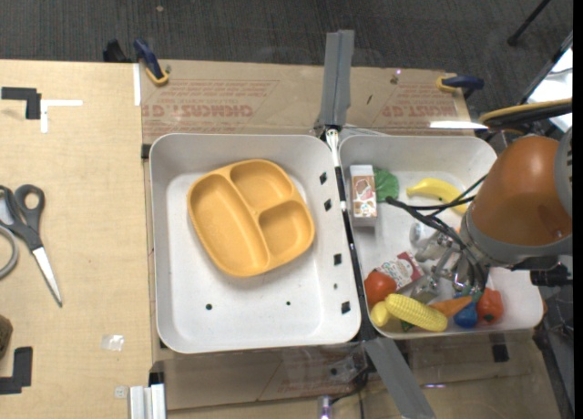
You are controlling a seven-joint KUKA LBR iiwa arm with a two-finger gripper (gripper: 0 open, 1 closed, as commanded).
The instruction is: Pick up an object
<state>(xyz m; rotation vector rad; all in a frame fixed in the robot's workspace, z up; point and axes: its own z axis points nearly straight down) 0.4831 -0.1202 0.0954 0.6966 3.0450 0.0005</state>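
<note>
The camera view was pointed down at two shallow white bins sat side by side on a wooden bench, so here's roughly what was seen. In the left bin [173,253] a yellow three-section plate [250,217] was laid flat, a bit toward the upper middle. The right bin [401,146] was where all the small stuff was piled: a little red and white carton [363,192] was stood against the left wall, with something green [386,183] tucked just beside it, and a banana [435,191] was placed further right near the top. Lower down, a tomato [380,286] was seen touching a corn cob [417,311], a red and white packet [401,270] was lying just above them, and an orange carrot-like piece [449,304], a blue bit [466,316] and a red piece [490,305] were bunched at the bottom right. The arm's orange band [524,194] was hung over that bin's right side, and the gripper [446,262] was lowered in among the toys, just above the corn and carrot. Whether it was spread or closed couldn't really be made out, too much metal clutter there. Scissors [32,235] were left on the bench far left, well apart from the bins.
</note>
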